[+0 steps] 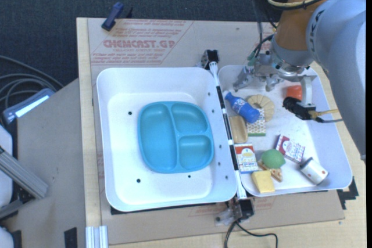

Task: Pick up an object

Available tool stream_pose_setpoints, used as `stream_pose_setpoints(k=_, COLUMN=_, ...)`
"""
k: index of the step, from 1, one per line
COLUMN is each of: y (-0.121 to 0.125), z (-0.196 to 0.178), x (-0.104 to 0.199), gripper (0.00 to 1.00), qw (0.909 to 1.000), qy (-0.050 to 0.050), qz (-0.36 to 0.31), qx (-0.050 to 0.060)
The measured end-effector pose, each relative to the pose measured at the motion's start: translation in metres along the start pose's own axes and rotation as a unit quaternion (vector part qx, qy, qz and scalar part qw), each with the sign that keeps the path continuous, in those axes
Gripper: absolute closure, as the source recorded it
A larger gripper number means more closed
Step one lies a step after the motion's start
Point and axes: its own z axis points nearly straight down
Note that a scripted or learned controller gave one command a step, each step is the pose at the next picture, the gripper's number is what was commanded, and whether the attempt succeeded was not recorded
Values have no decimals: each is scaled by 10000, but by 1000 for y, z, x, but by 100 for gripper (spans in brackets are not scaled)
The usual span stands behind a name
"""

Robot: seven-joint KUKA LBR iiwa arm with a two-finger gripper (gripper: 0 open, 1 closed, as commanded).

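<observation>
My gripper [256,81] hangs over the back left part of the right bin [334,148], open, with nothing between its fingers. Just in front of it lie a blue bottle [242,107] and a round tan disc [263,105]. An orange-red piece [293,92] sits to the gripper's right. Nearer the front are a green ball [272,158], a yellow block [263,181], a red and white carton [246,158], a red and white packet [290,148] and a white cylinder [314,171].
The left bin [113,125] holds a blue divided plate [175,136]. A dark blue clip [112,16] lies on the board behind the bins. The grey arm [343,38] with its orange band reaches in from the right over the right bin.
</observation>
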Motion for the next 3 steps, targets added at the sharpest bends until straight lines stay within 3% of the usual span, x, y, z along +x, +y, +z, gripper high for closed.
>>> stream_pose_setpoints(k=1, y=-1, z=21, x=2, gripper=0, qw=10000, qy=5, qz=4, qx=13)
stream_pose_setpoints(k=2, y=0, z=10, x=2, gripper=100, qw=10000, qy=3, qz=1, qx=4)
stream_pose_setpoints(k=3, y=-1, z=10, x=3, gripper=0, qw=10000, qy=4, qz=1, qx=7)
